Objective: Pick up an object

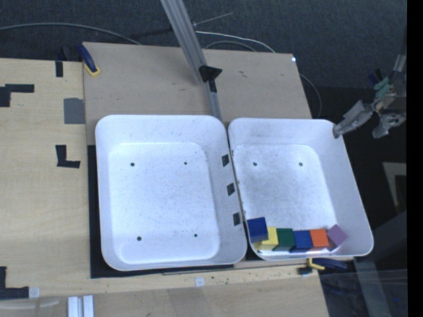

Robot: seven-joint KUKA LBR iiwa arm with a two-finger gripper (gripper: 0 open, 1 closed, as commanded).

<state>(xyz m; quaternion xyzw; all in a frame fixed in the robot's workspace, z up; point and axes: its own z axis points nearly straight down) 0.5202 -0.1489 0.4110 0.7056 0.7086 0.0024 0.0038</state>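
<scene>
Six blocks (291, 238) along right bin (344, 170) near wall | jaws (362, 121): state unclear, beside bin's rim

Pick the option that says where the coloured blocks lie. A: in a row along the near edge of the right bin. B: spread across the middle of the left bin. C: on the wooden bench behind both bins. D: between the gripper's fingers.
A: the coloured blocks sit in a row against the near wall of the right bin.

Matt speckled white plastic bins (158, 127), wooden bench (39, 197)
</scene>
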